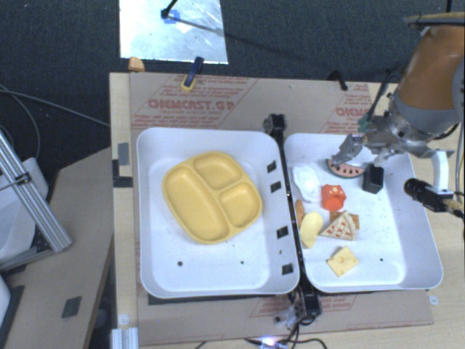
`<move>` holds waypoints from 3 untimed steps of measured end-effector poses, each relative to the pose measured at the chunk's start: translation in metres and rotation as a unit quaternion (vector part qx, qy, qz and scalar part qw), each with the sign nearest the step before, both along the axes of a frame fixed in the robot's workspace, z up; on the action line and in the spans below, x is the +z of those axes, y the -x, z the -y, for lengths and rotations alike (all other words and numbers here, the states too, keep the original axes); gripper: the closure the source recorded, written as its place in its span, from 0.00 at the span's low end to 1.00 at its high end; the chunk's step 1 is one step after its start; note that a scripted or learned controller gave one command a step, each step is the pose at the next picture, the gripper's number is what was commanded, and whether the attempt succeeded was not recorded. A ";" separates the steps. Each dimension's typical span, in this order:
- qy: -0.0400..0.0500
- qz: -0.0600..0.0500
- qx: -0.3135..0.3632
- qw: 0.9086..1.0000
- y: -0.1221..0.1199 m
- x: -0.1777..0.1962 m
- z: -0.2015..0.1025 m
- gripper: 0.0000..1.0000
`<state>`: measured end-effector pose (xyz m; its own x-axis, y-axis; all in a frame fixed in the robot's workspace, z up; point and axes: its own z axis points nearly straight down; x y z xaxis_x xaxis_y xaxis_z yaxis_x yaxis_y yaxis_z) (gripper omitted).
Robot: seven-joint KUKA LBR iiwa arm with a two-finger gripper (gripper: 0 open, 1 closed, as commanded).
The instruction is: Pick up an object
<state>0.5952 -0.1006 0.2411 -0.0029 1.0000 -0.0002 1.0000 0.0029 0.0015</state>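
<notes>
The gripper [361, 151] hangs open and empty over the far side of the right bin [418, 264], just above the watermelon slice [346, 169], so it should descend squarely astride the slice before closing.

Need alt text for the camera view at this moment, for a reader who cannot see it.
The gripper of the grey-and-orange arm hangs over the right bin, just above a watermelon slice at its far end. Nearer in that bin lie a red piece, a pizza slice, a cheese wedge and a few others. The left bin holds a yellow divided tray.
</notes>
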 end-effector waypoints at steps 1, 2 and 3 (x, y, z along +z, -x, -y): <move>-0.004 0.000 0.007 1.000 -0.046 -0.060 -0.146 0.00; -0.002 0.007 0.004 1.000 -0.064 0.062 -0.189 0.00; 0.000 0.002 0.003 1.000 -0.063 0.065 -0.185 1.00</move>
